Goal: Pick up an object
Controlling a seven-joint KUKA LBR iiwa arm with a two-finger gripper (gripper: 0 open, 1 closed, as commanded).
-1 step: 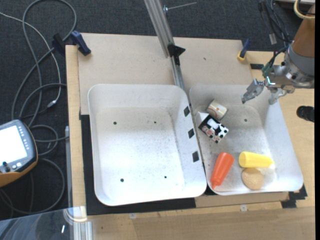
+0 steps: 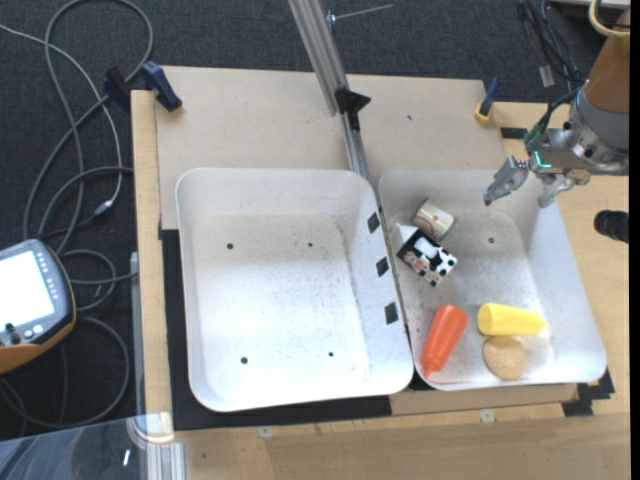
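Nearest the camera, along the right bin's (image 2: 575, 268) front edge: tan round lump (image 2: 506, 358), yellow block (image 2: 511, 319) touching it from behind, and orange cylinder (image 2: 443, 336) lying tilted just to their left, near the divider between bins. Left bin (image 2: 270, 288) holds only dark specks.

Mid-bin: black-and-white printed item (image 2: 428, 256), small, lying against the bin's left wall. Just behind it, a small beige cylinder (image 2: 434, 218), on its side.

Far right: gripper (image 2: 527, 183) hovers above the right bin's back edge, fingers spread apart with nothing between them. Well apart from every object; no pick begun.

Handling judgement:
- Orange cylinder: looks like light rigid plastic, smooth, may roll. Grasp across its narrow width at mid-length.
- Yellow block: likely light and stiff; touching the lump, so a finger may not fit on that side.
- Tan lump: rounded, could slip out of a two-finger pinch.
- Printed item: close to the wall, poor finger clearance on that side.
- Beige cylinder: nearest the gripper, free on all sides, likely light. Best candidate; pinch across its short body.
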